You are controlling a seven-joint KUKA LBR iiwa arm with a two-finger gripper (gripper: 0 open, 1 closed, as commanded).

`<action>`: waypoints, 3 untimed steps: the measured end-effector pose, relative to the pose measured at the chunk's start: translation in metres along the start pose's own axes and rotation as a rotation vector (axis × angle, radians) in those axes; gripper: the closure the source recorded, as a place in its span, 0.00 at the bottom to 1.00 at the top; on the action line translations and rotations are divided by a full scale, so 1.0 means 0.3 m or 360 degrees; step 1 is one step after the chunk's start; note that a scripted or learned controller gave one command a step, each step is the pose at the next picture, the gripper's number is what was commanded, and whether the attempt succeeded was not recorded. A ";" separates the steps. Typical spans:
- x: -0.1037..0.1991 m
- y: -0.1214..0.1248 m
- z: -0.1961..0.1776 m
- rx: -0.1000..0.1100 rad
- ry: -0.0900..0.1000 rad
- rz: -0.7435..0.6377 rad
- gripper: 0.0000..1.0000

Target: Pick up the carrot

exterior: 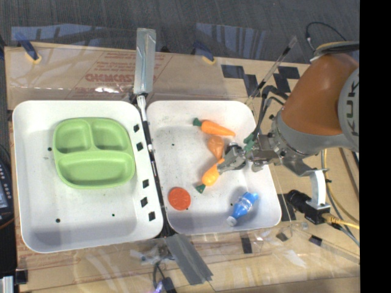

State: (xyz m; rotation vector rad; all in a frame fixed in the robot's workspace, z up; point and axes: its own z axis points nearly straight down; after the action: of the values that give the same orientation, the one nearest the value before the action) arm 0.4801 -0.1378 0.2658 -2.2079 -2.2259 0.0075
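A carrot (215,127), orange with a green top, lies near the back of the right bin (183,118). A second, smaller carrot (210,176) lies tilted in the middle of that bin, its green end toward the front left. Between them sits an orange lump (215,145). My gripper (230,157) reaches in from the right and hangs low right beside the lump and the upper end of the smaller carrot. Whether it touches either one is unclear.
A red disc (179,198) and a blue bottle (242,206) lie near the right bin's front wall. The left bin (30,182) holds a green divided plate (93,151). A ridge with black clips (148,163) separates the bins.
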 end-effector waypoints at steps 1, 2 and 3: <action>-0.008 0.088 0.292 0.0002 0.0002 -0.0421 0.00; -0.164 0.110 0.583 -0.0006 0.0002 -0.0785 0.00; -0.163 0.111 0.583 -0.0007 -0.0001 -0.0793 0.00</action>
State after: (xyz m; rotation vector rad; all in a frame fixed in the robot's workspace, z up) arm 0.5124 -0.1862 0.0906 -1.5922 -2.7037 0.0005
